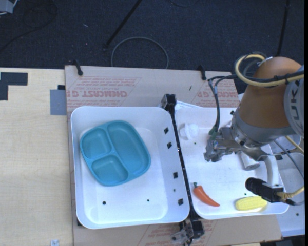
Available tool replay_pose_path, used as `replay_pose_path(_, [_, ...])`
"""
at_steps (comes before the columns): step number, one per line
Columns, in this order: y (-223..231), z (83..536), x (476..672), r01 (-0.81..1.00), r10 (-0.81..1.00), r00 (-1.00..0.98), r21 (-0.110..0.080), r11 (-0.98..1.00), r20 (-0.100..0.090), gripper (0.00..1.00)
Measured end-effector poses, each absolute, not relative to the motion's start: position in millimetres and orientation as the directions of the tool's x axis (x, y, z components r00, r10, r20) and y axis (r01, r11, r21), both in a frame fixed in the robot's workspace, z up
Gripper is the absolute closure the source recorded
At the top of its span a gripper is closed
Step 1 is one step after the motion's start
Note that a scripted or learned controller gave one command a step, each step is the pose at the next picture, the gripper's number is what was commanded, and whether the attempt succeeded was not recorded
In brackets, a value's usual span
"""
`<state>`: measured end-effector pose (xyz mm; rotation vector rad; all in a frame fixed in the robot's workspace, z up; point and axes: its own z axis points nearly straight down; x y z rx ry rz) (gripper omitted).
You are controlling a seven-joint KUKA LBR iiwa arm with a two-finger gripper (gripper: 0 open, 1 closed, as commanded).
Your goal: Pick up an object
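My gripper point(213, 152) hangs low over the middle of the right bin point(223, 211), under the grey and orange arm that reaches in from the right. An orange pepper-shaped toy point(206, 196) lies near the bin's front edge, below and slightly left of the gripper and apart from it. At the front right corner rests a yellow corn-like piece point(251, 204). A small white object point(189, 131) sits at the bin's back left, left of the gripper. I see nothing between the gripper and the bin floor.
The left bin point(92, 214) holds a blue divided plate point(114, 151) in its back left part. A black divider strip point(175, 155) runs between the two bins. Cardboard point(118, 88) lies under both bins on the wooden bench.
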<state>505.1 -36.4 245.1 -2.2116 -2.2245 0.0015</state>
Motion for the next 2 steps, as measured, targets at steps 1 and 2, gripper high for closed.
replay_pose_path(1, [10.7, 232.0, 526.3, 1.0, 1.0, -0.004, -0.004, 0.004, 0.001, 1.0])
replay_pose_path(2, [67.0, 220.0, 531.8, 1.0, 1.0, -0.004, -0.005, 0.004, 0.001, 1.0])
